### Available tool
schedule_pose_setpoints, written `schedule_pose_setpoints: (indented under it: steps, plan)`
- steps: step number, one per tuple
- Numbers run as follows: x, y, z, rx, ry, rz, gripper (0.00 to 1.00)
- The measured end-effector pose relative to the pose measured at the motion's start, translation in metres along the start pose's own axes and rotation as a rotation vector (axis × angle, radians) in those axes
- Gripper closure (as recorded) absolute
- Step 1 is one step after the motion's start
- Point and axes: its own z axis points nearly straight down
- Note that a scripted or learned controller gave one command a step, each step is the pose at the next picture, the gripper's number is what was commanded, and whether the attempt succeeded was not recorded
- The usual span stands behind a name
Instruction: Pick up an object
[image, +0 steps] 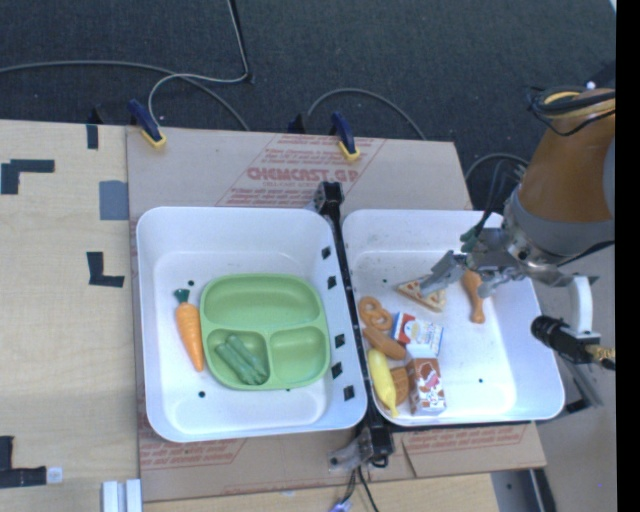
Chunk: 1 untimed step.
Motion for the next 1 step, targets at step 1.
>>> schedule_pose_setpoints:
  steps: [1]
  plan:
    - [0.0086, -0.0222, 0.1554, -0.015, -0.003, 0.002, 0.0]
